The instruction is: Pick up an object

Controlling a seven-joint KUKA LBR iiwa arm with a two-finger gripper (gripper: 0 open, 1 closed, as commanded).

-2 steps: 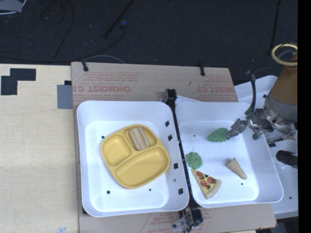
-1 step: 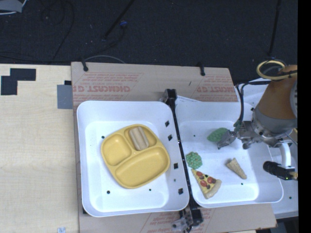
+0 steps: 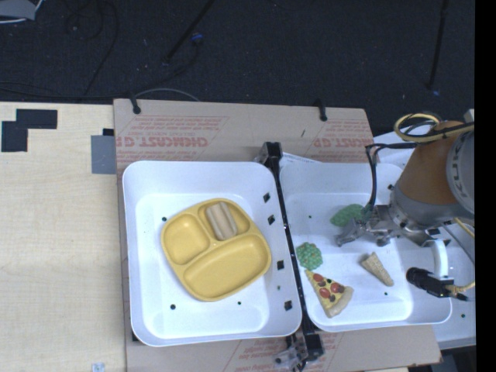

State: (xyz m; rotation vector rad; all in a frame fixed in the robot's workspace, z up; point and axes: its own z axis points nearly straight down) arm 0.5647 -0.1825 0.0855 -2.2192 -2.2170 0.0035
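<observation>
My gripper [image 3: 358, 232] hangs low over the right bin [image 3: 387, 310], reaching in from the right. It sits just below and against a dark green leafy piece [image 3: 346, 214]. A tan wedge [image 3: 377, 268] lies a little to its lower right. A small green broccoli-like piece [image 3: 309, 255] rests near the bin's left wall. Below that lies a pizza slice [image 3: 329, 291] with red toppings. I see nothing held in the gripper.
The left bin [image 3: 147, 208] holds a yellow divided plate [image 3: 186, 242] with a tan bread-like item [image 3: 223, 220] in its upper right compartment. A black divider [image 3: 283, 231] runs between the bins. Cardboard lies under both bins, and a wooden benchtop extends to the left.
</observation>
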